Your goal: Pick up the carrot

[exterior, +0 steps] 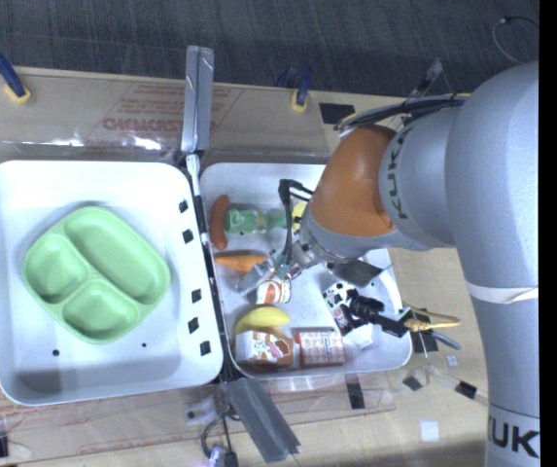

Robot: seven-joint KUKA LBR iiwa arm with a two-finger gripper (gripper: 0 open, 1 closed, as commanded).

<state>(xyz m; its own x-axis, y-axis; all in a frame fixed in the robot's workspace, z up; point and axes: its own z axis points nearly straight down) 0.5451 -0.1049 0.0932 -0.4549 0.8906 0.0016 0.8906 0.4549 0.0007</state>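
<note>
Looming closest, a grey robot arm with an orange band (356,188) reaches over the right white bin (390,358). Its gripper (283,261) hangs low at mid-bin; whether it is parted or closed cannot be told. Just left of it, apparently untouched, lies the slim orange carrot (239,260). Nearby sit a yellow banana (261,318) and a red sausage (220,220). Farther left, another white bin (6,358) holds a green divided plate (96,271).

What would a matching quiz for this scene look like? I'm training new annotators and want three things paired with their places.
Things:
1. carrot
2. banana
3. green plate

Places:
A. left bin
B. right bin, just below the hot dog
C. right bin, just above the two brown packets at the near edge

Pairs: 1-B, 2-C, 3-A
</note>
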